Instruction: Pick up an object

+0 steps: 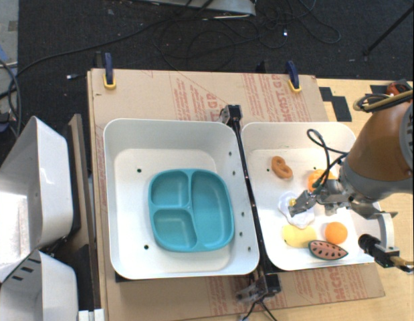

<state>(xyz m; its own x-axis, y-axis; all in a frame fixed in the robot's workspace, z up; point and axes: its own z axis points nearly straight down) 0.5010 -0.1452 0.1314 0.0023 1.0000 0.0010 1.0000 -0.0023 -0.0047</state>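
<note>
My gripper (pixel 301 206) hangs low in the right bin (pixel 260 139), over a small white, clear-looking object (pixel 287 203) at the bin's middle. Just below the gripper lies a yellow object (pixel 297 236). An orange ball (pixel 336 233) sits to its right, and a slice of watermelon (pixel 328 250) lies by the bin's front rim. A brown pretzel-like ring (pixel 282 167) rests farther back. Another orange object (pixel 318 178) is partly hidden behind the wrist. Nothing shows between the fingers.
The left bin (pixel 120 179) holds a teal divided plate (pixel 191 210). White containers (pixel 29 186) stand off the bench at the left. Blue and yellow clamps (pixel 110 72) hold the board's far edge. The arm's orange band (pixel 387 146) looms over the right bin's right side.
</note>
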